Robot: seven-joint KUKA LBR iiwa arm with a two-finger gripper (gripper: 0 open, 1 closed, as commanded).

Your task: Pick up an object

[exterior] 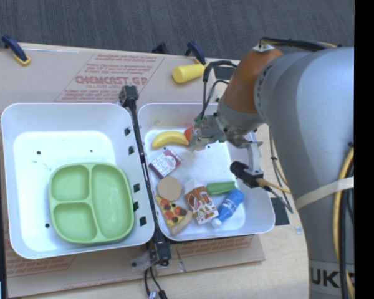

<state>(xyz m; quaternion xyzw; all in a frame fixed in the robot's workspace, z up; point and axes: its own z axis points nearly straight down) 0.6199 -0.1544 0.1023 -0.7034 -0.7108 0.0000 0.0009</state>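
My gripper hangs low over the back of the right bin, under the orange band of the arm. Just to its left lies a yellow banana, and a small red thing peeks out right at the gripper's edge, partly hidden by it. Further forward in the same bin lie a maroon packet, a round brown cookie, a pizza slice, a printed snack box, a green cylinder and a blue bottle.
The left bin holds a light green divided plate. A black divider clip sits between the bins. A yellow-handled clamp and a blue clamp grip the cardboard behind. The arm's bulk covers the right bin's right side.
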